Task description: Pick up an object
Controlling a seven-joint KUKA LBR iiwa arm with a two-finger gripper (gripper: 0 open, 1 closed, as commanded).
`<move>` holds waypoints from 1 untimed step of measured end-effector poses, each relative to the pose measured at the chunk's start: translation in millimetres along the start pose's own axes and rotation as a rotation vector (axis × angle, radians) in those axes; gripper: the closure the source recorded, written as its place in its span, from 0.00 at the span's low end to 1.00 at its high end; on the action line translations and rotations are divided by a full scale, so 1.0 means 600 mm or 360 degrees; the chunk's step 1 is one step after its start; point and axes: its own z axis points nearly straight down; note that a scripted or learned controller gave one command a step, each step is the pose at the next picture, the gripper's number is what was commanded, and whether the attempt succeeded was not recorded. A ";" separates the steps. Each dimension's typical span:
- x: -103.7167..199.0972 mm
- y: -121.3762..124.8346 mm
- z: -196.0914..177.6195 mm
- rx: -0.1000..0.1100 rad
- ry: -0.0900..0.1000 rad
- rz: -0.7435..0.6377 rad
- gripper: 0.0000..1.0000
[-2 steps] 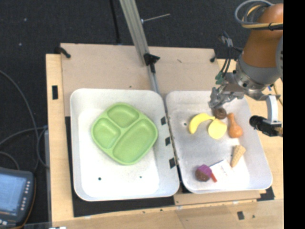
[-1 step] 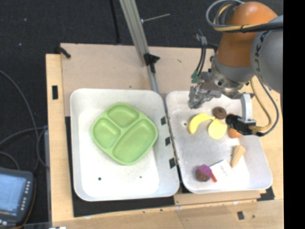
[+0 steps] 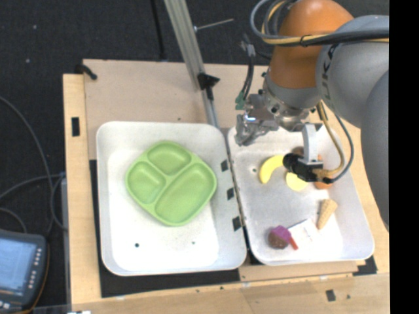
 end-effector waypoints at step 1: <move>0.086 0.016 0.006 0.0000 0.0000 0.0000 1.00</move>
